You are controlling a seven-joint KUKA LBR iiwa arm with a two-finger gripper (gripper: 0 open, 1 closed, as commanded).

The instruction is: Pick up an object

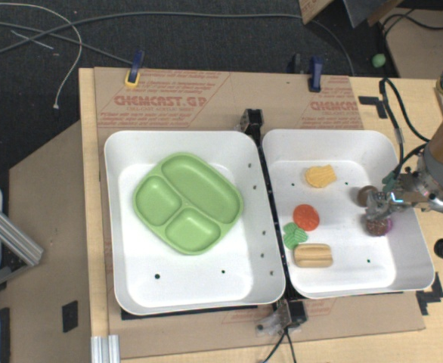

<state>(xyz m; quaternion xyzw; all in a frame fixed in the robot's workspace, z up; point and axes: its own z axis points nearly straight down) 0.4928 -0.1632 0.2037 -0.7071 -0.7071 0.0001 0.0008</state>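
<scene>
Where jaws (378, 206) hover | purple object (378, 224) just below (right bin (357, 278))

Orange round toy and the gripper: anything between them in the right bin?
Nothing lies between. The camera view shows bare white bin floor from the orange round toy across to the gripper over a purple object.

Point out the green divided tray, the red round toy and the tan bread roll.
green divided tray (188, 202), camera view, central ridge.
red round toy (306, 216), camera view, top face.
tan bread roll (313, 255), camera view, middle.

A divided tray (187, 201) lies in the left bin (123, 278). In the right bin (410, 271), a tomato (306, 216) sits between a chip (320, 176) behind and a bread roll (313, 255) in front, the gripper (379, 212) to their right.
</scene>
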